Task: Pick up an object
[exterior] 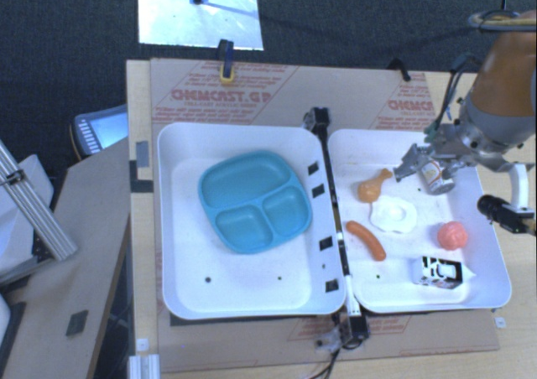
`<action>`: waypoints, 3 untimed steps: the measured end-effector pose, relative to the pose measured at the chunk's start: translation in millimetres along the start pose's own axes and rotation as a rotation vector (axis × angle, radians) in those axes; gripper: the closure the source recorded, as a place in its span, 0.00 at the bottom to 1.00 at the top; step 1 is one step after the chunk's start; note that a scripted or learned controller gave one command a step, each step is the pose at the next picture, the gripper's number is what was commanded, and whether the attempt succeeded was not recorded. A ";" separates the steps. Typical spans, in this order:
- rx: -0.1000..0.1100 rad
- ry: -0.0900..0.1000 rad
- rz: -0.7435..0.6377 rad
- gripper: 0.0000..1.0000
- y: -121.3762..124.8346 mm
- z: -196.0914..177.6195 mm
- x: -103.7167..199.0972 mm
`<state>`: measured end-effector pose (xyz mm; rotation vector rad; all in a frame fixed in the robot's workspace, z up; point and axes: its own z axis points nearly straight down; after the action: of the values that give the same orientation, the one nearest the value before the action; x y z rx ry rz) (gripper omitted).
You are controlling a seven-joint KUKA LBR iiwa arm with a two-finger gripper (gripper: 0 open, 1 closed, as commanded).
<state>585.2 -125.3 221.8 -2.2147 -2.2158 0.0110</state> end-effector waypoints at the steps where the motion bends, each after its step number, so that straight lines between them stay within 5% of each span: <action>1: -0.013 -0.002 -0.002 0.00 2.6 -7.0 0.2; 3: -0.009 -0.001 -0.004 0.00 15.9 82.6 3.5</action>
<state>600.2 -121.8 139.1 -2.2152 -2.2249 0.0016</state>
